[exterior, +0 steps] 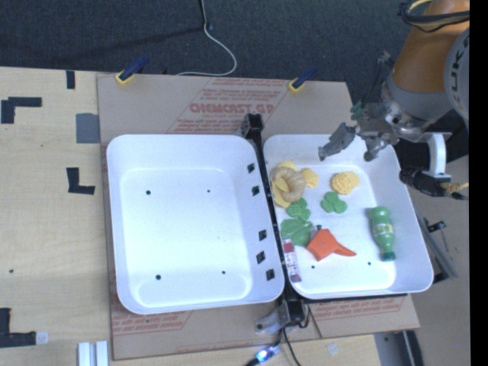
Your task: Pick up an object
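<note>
My gripper (352, 148) hangs over the far edge of the right bin (412, 280), fingers spread open with nothing between them. Below it in that bin lie a yellow corn-like piece (345, 181), a tan ring-shaped piece (287, 180) with a small yellow piece (309, 178) beside it, a green clover-shaped piece (332, 203), green leafy pieces (298, 223), an orange-red piece (328, 245), a green bottle (382, 232) near the right wall, and a slim red-and-white tube (290, 259) along the left wall.
The left bin (183, 219) sits beside the right one, joined at a black-clipped divider (263, 204). Both rest on a cardboard sheet (221, 105) on the wooden bench. A black cable (213, 29) runs over the dark floor behind.
</note>
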You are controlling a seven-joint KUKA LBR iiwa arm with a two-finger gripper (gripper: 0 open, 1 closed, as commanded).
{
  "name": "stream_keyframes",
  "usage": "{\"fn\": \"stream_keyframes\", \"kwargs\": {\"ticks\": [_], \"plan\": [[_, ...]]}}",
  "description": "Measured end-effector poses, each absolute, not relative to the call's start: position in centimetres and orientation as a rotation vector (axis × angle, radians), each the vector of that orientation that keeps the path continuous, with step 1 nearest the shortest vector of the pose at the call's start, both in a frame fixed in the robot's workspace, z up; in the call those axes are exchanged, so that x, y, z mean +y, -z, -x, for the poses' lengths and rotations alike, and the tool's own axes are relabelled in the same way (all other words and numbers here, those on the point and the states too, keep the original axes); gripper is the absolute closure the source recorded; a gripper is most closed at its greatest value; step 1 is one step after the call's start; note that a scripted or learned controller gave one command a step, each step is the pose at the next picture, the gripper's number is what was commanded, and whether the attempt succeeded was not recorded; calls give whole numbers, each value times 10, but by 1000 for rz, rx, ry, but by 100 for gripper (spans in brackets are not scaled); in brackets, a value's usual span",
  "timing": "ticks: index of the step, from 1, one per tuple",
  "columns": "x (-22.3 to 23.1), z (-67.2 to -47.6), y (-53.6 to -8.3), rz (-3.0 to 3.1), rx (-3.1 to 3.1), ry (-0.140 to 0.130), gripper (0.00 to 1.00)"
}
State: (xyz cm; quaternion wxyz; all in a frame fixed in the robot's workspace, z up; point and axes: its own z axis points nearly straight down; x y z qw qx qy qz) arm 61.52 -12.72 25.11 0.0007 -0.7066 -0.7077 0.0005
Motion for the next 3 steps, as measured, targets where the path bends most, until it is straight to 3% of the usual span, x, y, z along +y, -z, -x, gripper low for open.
{"fn": "stream_keyframes", "kwargs": {"ticks": [1, 2, 3], "plan": [[-102, -572, -132, 2214, -2215, -10, 0], [-120, -654, -81, 2215, -2227, -3, 0], [-177, -597, -97, 2225, -2215, -6, 0]]}}
